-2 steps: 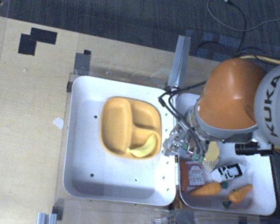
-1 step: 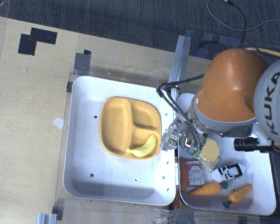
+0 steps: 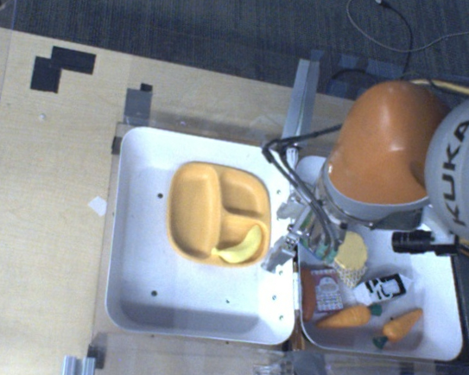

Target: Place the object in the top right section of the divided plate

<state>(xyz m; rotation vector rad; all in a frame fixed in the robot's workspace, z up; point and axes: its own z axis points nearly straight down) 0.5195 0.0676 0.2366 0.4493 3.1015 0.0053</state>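
The gripper (image 3: 290, 234) hangs mid-frame over the rim between the bins; whether it's open I cannot tell. A banana (image 3: 243, 246) lies in the plate's (image 3: 192, 211) lower-right section, so it may land in the wrong compartment.

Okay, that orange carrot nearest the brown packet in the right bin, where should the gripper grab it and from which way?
Probably across the middle of the orange carrot, coming straight down. It lies flat, its long axis running roughly left to right, slightly tilted, so the fingers should close across its narrow width. The brown packet touches its left end, so stay toward the free right half.
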